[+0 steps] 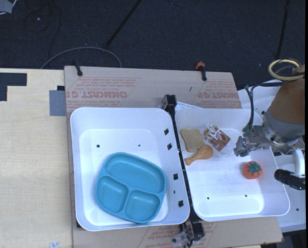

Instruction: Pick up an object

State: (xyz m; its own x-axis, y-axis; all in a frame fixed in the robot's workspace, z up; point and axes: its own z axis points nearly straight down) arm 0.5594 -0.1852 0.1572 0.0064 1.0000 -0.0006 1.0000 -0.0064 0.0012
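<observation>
end effector [243, 145]: grip state cannot tell | tomato toy [252, 170]: just below it, apart, right bin [231, 205]

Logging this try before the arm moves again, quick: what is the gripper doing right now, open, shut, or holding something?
Gripper: cannot be told; it sits over the right bin, near the snack packet and the orange toy, with nothing visibly in it.

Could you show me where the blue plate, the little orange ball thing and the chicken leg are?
Blue divided plate [124, 173]: camera view, on its large upper compartment.
Orange ball [252, 170]: camera view, on its round middle.
Toy chicken leg [204, 152]: camera view, on its thick meaty end.
</observation>
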